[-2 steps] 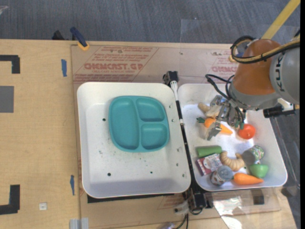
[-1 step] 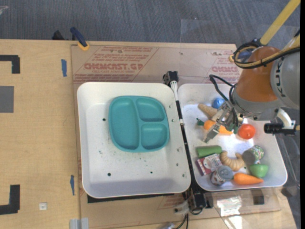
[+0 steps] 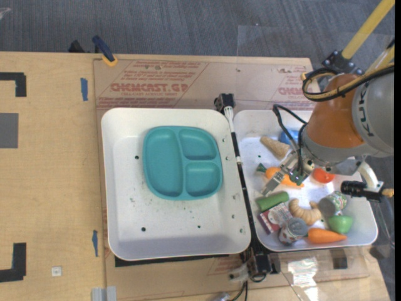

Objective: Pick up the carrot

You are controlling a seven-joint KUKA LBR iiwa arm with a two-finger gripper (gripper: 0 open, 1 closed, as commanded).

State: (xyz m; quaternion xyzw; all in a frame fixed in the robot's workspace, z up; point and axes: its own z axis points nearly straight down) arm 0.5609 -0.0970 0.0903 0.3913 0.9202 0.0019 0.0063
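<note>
The carrot (image 3: pixel 326 236) is orange and tapered. It lies flat near the front edge of the right bin (image 3: pixel 250 148), pointing right, beside a round green fruit (image 3: pixel 341 223). My gripper (image 3: pixel 283 173) is low over the middle of that bin, up and to the left of the carrot and well apart from it. It hangs right at a small orange piece (image 3: pixel 290 181), which is not the carrot. The grey wrist and its orange band (image 3: pixel 332 127) hide the bin's back right part.
Around the gripper lie a green vegetable (image 3: pixel 272 200), a beige cone (image 3: pixel 276 145), a red item (image 3: pixel 322 175), a tan curved piece (image 3: pixel 305 212) and a small can (image 3: pixel 292 231). The left bin (image 3: pixel 119 168) holds a teal divided plate (image 3: pixel 183 162).
</note>
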